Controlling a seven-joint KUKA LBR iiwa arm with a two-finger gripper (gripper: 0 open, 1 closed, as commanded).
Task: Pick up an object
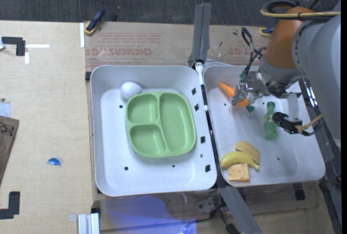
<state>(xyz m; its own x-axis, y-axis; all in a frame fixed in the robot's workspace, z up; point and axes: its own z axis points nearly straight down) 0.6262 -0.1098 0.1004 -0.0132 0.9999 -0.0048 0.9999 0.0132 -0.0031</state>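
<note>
I work in a robotics lab: a plywood bench [43,119] with taped markers [16,46], two white bins [108,173], and toy food [241,160].

My own wrist covers my gripper [242,98], so my fingers are hidden. The carrot [228,89] runs under them, its far end unseen. My arm [320,38] is cut off at the right edge.

Two bins side by side. In the left bin [108,135]: a divided plate [160,123] at centre, a small ball [130,88] touching its rim at 11 o'clock. In the right bin [303,165]: a carrot [227,88] at 10 o'clock, a bottle [270,122] near centre, a banana [238,159] at 7 o'clock, a cheese wedge [238,172] just below, touching.
</note>
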